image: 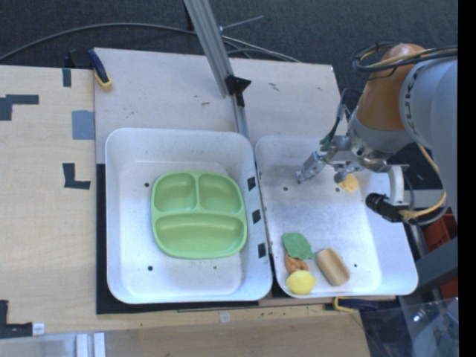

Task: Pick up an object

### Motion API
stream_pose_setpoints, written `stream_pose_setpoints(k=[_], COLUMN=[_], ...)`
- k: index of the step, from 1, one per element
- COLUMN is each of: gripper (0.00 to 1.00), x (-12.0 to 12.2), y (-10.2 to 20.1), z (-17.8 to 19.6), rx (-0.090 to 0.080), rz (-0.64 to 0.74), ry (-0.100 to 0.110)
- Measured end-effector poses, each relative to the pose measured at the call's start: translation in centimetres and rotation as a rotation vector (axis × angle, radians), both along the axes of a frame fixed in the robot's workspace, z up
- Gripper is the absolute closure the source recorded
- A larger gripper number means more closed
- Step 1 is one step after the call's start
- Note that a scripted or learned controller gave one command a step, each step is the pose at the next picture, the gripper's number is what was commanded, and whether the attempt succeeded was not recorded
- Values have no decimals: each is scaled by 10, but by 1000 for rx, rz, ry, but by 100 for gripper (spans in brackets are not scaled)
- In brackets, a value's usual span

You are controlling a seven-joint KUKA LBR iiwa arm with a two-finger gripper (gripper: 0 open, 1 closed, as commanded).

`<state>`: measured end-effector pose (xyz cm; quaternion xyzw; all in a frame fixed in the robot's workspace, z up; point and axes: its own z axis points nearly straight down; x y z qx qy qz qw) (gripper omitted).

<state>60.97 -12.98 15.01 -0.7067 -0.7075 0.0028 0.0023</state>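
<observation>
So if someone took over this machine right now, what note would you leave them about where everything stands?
Gripper: over the upper part of the right bin, nothing between its fingers; whether they are open or shut is unclear.
Things: yellow lemon-like toy, orange carrot-like piece under a green leaf and a tan bread roll clustered at the right bin's near edge. A small yellow piece lies close by the gripper. A green divided plate sits in the left bin.
Done: nothing lifted.
Left: grasp and raise one object.
</observation>
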Motion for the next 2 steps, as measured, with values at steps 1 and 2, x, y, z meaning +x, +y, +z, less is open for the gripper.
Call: stream_pose_setpoints(k=[1, 2], gripper=[0, 0], x=[0, 0], y=[-6, -6], z=[-47, -62], rx=[0, -1], rz=[0, 1], ry=[-1, -5])
